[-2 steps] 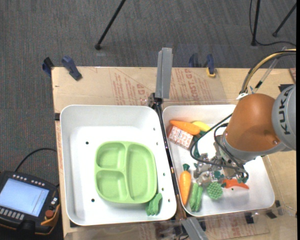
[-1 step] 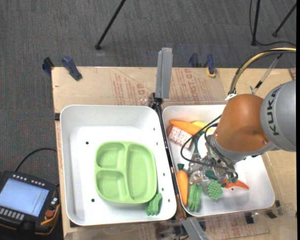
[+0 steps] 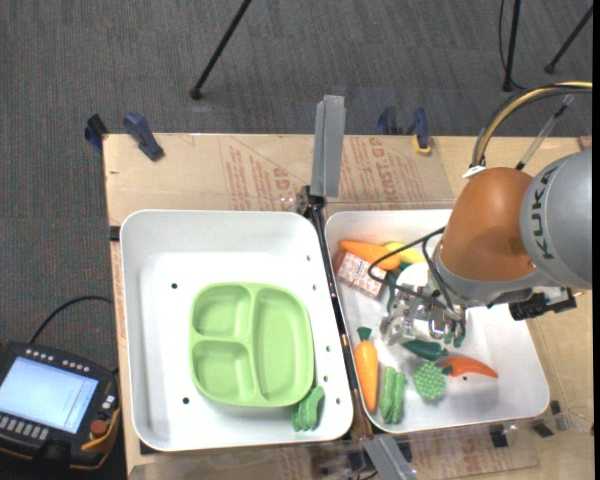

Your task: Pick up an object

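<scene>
The gripper (image 3: 423,318) hovers low in the right bin (image 3: 515,378), whether its fingers are open I cannot tell; it should centre over the dark green vegetable (image 3: 423,348) before closing

Premises: robotics laboratory. Evidence: grey carpet floor; tripod legs (image 3: 225,38) at 12 o'clock; cardboard-covered bench (image 3: 230,168) fixed with blue clamps (image 3: 142,134) at 10 o'clock; industrial KUKA arm (image 3: 540,228) at 3 o'clock; teach pendant (image 3: 45,403), screen lit, at 8 o'clock.
</scene>
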`<state>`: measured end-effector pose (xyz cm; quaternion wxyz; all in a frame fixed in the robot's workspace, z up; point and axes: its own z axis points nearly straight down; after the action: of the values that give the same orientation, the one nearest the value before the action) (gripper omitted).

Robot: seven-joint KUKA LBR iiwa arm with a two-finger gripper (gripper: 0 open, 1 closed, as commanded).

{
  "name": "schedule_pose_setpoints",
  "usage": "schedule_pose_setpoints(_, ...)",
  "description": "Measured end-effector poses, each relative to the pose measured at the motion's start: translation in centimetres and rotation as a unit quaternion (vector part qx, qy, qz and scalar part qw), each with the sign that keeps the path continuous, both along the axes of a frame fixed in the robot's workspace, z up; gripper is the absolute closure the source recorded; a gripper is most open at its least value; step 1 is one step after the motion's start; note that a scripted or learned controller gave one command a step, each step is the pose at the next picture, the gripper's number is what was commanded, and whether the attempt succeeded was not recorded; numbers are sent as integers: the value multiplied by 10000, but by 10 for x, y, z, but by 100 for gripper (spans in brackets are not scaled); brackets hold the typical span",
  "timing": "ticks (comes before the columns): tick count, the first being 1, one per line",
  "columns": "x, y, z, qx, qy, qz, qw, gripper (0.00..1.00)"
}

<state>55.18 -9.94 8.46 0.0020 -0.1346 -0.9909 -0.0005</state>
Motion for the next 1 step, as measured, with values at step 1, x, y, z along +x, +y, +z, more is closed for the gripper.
schedule_pose_setpoints(1, 0, 0, 0, 0, 2, 7, 10000, 0)
